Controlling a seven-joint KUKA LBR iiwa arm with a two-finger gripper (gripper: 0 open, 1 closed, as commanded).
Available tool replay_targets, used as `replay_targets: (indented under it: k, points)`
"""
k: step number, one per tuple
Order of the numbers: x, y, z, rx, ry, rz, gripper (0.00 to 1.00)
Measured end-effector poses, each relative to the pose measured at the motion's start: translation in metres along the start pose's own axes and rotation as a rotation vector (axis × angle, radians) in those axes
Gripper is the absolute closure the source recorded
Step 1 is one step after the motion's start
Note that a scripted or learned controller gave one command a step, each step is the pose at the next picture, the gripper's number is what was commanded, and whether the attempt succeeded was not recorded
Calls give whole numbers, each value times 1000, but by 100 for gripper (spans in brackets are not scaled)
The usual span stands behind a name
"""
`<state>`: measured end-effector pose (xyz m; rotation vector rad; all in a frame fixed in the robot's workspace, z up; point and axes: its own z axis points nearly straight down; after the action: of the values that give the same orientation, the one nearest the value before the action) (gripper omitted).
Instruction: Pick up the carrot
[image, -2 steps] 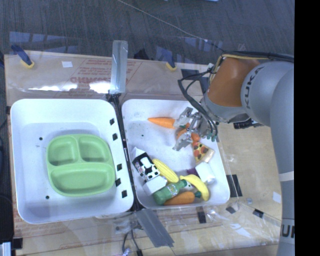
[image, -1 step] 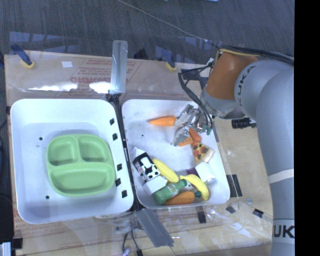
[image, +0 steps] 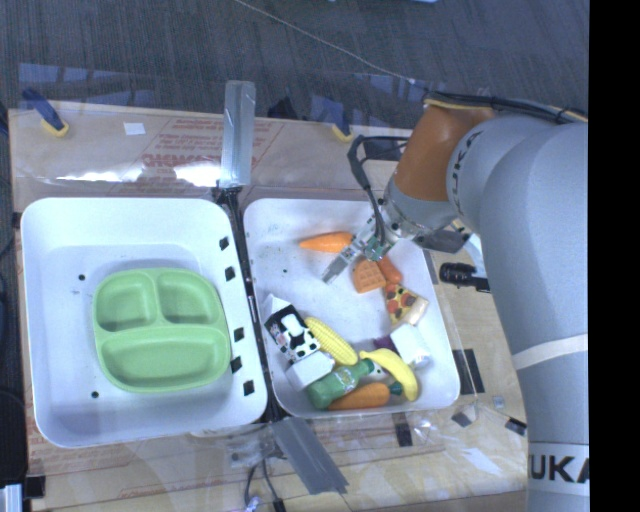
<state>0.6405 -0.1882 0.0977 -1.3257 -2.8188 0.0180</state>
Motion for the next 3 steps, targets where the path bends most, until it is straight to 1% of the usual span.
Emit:
replay_targets:
  k: [1,2,3]
  points:
    - [23,16,10,4,0,234,0]
    - [23,34,11,-7,2,668,0]
    - [24,35,1,-7,-1,658,100]
